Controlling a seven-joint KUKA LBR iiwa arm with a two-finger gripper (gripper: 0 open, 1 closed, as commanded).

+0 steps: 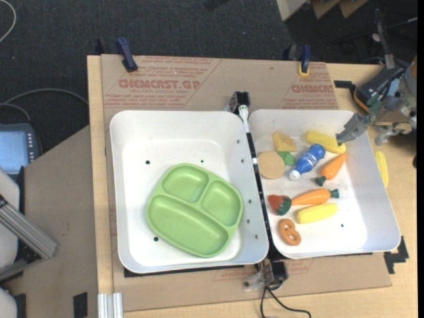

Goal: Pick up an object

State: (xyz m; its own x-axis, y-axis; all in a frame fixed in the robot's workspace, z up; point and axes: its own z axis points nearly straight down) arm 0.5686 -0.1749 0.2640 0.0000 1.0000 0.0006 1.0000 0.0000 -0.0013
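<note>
A: What are the bins holding?

B: The left bin (126, 177) is carrying a green divided plate (194, 208), lower centre. The right bin (371, 224) is holding toy food: a blue bottle (307, 161), two carrots (315, 196), corn (317, 212), a pretzel (289, 231) (plus a tan disc (270, 165) by the divider).

A: And the gripper (347, 134)?

B: It is hovering at the right bin's upper right rim, beside a yellow piece (323, 140); I cannot tell its opening, and no object is showing in its grip. Bare floor is lying along the bin's lower right.
</note>
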